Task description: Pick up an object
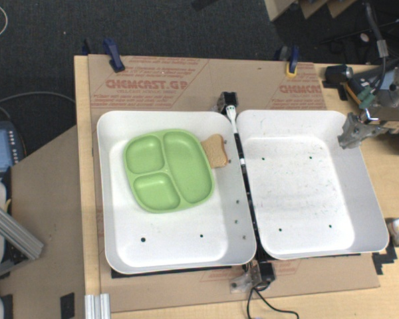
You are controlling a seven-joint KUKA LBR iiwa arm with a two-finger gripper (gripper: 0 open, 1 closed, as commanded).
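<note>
A green three-compartment plate (168, 171) lies flat in the left white bin (120, 238). A small tan block (215, 151), like a piece of toast or sponge, rests against the plate's upper right rim. The gripper (351, 133) hangs at the far right, over the upper right corner of the right white bin (359, 238), well away from both objects. Nothing is seen held in it.
The two bins sit side by side on a cardboard-covered bench, held by blue clamps (113, 54) at the back edge. A black clip (227, 102) sits between the bins at the back. Cables and arm hardware (379, 92) crowd the right side.
</note>
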